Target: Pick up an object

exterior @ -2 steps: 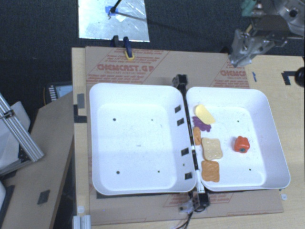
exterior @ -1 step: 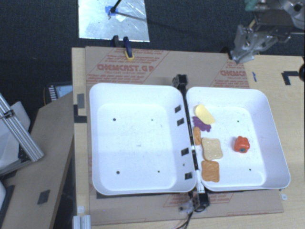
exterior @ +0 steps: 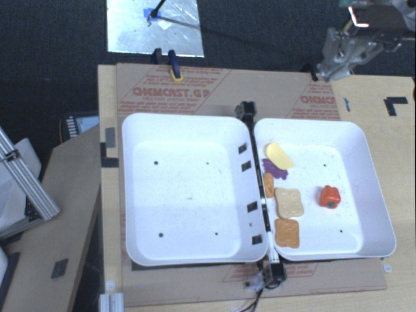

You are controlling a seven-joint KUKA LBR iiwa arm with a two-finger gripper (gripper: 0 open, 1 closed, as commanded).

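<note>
Gripper: the gripper [exterior: 323,72] hangs at the upper right of the camera view, beyond the far edge of the right bin [exterior: 364,149], above the brown board of the bench [exterior: 195,90].
Fingers: too small and blurred to judge; I cannot tell whether they are apart or closed, and nothing is visible between them.
Contact: the gripper tip is apart from every object in the bins.
Orange pepper: the orange pepper [exterior: 329,197] lies in the right bin, well apart from the fingers, nearer the camera and almost straight below them in the view.
Yellow piece: the yellow piece [exterior: 279,155] lies at the bin's inner side, down and to the left of the fingers, the closest of the objects to them.
Purple piece: the purple piece [exterior: 275,169] sits just beside the yellow piece, touching or partly under it.
Tan slice: the tan slice [exterior: 289,202] lies further down from the fingers, near the divider.
Orange-brown slice: the orange-brown slice [exterior: 286,233] lies just beyond the tan slice, the farthest object from the fingers.
Left bin: the left bin [exterior: 130,174] lies far to the left of the fingers.
</note>
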